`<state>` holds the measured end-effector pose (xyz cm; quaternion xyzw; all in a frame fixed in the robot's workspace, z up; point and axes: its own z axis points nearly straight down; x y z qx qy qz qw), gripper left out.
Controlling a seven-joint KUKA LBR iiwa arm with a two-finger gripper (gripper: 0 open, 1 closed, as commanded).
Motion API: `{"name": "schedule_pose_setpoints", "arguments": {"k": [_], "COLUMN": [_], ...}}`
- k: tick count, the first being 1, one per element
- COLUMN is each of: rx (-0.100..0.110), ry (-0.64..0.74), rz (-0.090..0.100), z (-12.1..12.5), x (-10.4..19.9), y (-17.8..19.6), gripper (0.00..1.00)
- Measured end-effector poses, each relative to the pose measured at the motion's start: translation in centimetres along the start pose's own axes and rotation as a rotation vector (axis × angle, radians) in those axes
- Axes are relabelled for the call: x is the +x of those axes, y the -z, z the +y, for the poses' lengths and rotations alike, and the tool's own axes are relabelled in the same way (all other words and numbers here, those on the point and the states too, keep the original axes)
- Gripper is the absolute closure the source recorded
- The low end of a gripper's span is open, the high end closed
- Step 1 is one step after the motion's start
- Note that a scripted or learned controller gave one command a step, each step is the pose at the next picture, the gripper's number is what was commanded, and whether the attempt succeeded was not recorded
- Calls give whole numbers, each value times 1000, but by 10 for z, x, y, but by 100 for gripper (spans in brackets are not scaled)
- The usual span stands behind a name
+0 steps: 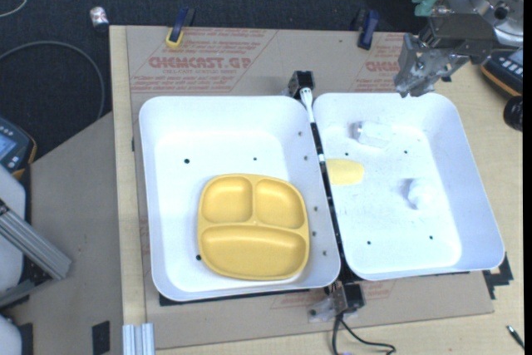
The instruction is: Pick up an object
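My gripper (413, 81) of grey metal hangs over the far edge of the right bin (465, 179); its fingers look close together, with nothing between them. In this smooth white bin lies a small yellow piece (345, 171), flat and rounded, just beside the left wall. A small pale lump (411, 192) lies well apart. The left bin (166, 137) bears a yellow plastic plate (253, 226) with three compartments.

I see the bench (249, 54) topped with brown cardboard, printed in red along its far edge, and two shallow white bins resting on it side by side: the left bin (162, 137) and the right bin (465, 179), their inner rims touching at the middle
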<state>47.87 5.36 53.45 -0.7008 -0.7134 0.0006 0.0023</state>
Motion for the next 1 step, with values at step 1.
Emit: {"name": "schedule_pose_setpoints", "arguments": {"k": [1], "rx": [15], "ry": [-16], "rz": [-5], "z": [0], "x": [18], "y": [-158], "gripper": [100]}}
